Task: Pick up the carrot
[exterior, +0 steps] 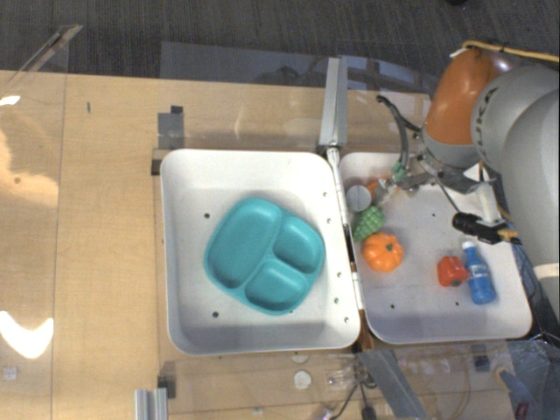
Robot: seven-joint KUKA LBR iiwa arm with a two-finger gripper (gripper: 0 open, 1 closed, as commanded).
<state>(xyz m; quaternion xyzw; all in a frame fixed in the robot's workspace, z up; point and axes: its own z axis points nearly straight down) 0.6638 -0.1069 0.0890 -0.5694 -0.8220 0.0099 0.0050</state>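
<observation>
Approach step: jaws (395,179), state indiscernible, hover over the carrot (374,185) at right bin's (516,322) upper left; next, descend.

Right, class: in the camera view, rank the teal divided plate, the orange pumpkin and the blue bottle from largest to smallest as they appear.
1. Teal divided plate, by far the largest.
2. Orange pumpkin.
3. Blue bottle, close to the pumpkin in apparent size, so that order is unsure.

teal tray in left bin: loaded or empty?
Empty. The teal tray shows all three compartments bare, lying flat in the left bin.
</observation>
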